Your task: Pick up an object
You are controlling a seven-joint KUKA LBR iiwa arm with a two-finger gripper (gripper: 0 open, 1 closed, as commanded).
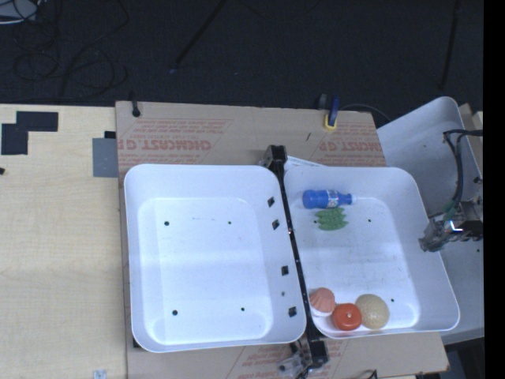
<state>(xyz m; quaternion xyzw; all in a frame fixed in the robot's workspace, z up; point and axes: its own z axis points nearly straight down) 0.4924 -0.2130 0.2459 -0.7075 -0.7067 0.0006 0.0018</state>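
Overhead light falls evenly on my desk (55, 235); both white bins (201, 259) appear bright with mild glare, background dark, overall focus slightly soft.

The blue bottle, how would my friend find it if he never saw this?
Look in the right bin, up at its far end. The blue bottle lies on its side there, just above a little green thing. It is the only blue object.

rt bin (410, 212) centre open; blue bottle (327, 199) up top, three items crowd front.
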